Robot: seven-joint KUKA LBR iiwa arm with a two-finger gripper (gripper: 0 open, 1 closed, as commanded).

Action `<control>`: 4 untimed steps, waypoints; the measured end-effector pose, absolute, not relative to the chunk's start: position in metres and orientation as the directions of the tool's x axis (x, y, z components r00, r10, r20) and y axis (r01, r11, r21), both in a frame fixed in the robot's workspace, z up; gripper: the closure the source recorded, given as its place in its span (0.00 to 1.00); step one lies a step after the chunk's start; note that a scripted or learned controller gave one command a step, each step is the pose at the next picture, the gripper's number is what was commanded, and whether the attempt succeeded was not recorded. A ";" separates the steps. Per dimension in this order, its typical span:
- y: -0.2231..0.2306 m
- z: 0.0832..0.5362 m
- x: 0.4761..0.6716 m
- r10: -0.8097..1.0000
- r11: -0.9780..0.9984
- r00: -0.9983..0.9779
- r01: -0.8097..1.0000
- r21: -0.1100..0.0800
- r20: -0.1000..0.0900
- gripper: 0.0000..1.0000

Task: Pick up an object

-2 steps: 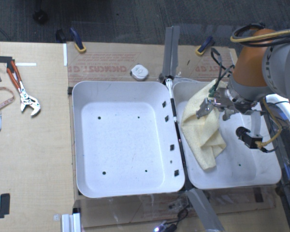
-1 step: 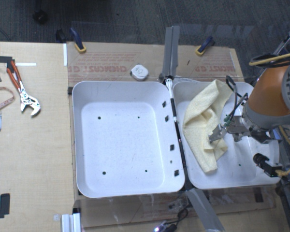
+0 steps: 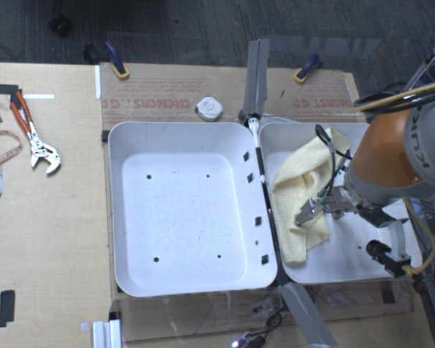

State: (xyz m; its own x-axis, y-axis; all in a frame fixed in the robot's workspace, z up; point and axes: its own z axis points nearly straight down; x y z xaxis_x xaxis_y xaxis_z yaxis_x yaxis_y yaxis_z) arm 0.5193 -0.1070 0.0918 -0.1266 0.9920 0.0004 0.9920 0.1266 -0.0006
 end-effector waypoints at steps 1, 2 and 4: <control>-0.108 0.101 0.520 0.992 0.122 -0.122 0.992 -0.001 0.000 1.00; -0.092 0.192 0.596 0.916 0.400 -0.400 0.916 0.000 -0.001 1.00; -0.061 0.222 0.618 0.981 0.193 -0.193 0.981 -0.003 -0.001 1.00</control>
